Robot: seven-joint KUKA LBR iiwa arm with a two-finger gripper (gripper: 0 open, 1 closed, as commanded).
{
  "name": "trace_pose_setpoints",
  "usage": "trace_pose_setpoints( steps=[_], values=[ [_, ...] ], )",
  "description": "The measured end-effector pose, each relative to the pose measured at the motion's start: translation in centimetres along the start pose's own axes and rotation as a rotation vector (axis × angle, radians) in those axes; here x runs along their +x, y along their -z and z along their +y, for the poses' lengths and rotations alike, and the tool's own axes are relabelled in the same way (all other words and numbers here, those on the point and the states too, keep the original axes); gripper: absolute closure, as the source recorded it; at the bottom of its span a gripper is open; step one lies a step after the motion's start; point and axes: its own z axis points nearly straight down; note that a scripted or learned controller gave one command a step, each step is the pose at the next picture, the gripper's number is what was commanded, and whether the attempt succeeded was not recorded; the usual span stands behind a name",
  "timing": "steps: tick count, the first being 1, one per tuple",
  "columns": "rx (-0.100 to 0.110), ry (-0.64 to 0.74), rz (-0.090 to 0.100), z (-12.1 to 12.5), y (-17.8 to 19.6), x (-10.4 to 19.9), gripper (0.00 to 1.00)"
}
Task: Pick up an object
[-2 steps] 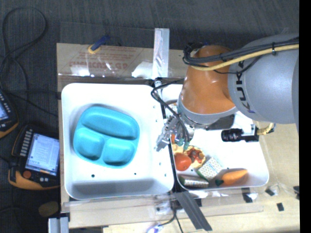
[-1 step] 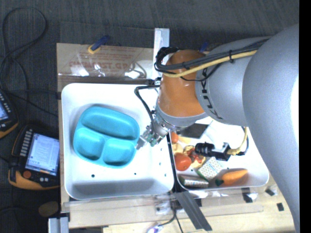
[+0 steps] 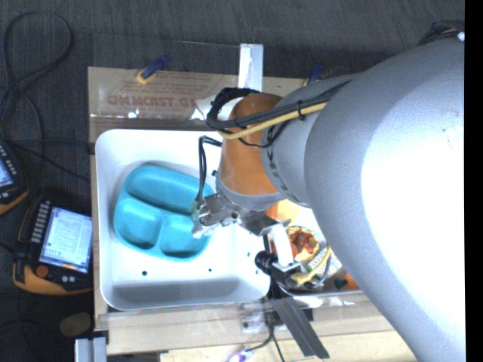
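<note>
Toward nine o'clock of the bench, the left white bin [image 3: 121, 285] holds one blue divided tray [image 3: 155, 210], lying flat against the bin's floor with its two hollows facing up. The gripper [image 3: 202, 221] sits at the tray's three o'clock edge, right at the rim; whether it is released or clenched cannot be told from this slant, since the wrist and cabling cover it.

The tray looks like moulded plastic: probably light, stiff and smooth enough to slip. Being broad and shallow, it likely offers no purchase across its body, so the raised rim or the ridge between the hollows seems the sensible place to pinch.

At four o'clock, the right bin [image 3: 260, 256], mostly under the arm [image 3: 392, 187], holds a jumble of small things, among them a printed packet [image 3: 302, 241] with red on it.
</note>
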Motion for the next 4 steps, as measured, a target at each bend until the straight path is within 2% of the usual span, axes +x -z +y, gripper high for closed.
trace_pose_setpoints(
  steps=[1,2,3,4],
  values=[
    [-0.001,0.068,-0.001,-3.3,1.6,-1.6,1.00],
    [-0.033,0.068,-0.003,-1.7,-5.6,0.4,1.00],
    [-0.028,-0.277,0.001,2.6,-5.6,5.3,1.00],
    [-0.021,-0.511,-0.002,5.8,-5.7,7.9,1.00]
  ],
)
